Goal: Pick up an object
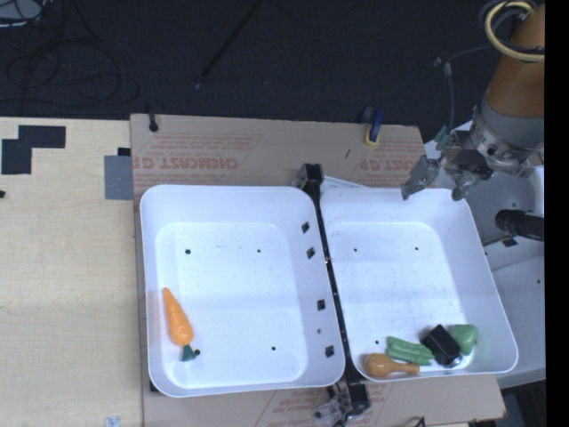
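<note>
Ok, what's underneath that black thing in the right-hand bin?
The black object lies in the right bin's near corner, resting across a green piece and against another green item. An orange-tan pear-shaped item sits beside them. Whatever lies directly beneath the black object is covered.

A broad orange band (pixel 518 83) is seen wrapped round the arm at the upper right, its surface smooth and slightly glossy. Above the band a pale yellowish cable loop (pixel 508 27) is coiled in an oval, and below it a grey cylindrical wrist section (pixel 507 132) is fitted, ending in a lighter ring. The hand (pixel 437 180) is built from grey and dark metal parts, with two short dark fingers (pixel 415 183) and small bright fittings set about its body.
</note>
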`<action>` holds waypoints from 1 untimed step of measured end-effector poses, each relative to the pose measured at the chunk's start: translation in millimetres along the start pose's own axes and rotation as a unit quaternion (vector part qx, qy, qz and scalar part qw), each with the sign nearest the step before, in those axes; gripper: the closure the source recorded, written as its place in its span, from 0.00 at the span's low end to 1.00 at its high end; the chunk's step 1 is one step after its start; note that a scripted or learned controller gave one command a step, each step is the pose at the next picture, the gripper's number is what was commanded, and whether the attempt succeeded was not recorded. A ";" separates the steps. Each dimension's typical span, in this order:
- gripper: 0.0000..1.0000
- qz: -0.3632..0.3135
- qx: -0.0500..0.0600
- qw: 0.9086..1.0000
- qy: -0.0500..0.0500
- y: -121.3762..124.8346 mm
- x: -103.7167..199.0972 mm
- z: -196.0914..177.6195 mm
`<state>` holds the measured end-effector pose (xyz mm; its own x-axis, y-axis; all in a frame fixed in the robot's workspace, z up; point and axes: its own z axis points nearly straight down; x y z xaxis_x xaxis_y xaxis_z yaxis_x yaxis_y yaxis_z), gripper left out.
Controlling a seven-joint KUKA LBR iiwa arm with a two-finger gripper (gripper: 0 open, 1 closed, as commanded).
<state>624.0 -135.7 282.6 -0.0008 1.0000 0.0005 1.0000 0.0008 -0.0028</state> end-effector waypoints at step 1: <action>0.00 -0.003 -0.010 1.000 -0.001 9.1 50.7 -188.5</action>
<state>633.6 -85.1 471.1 -0.0061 1.0000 -0.0019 0.9998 0.0061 0.0173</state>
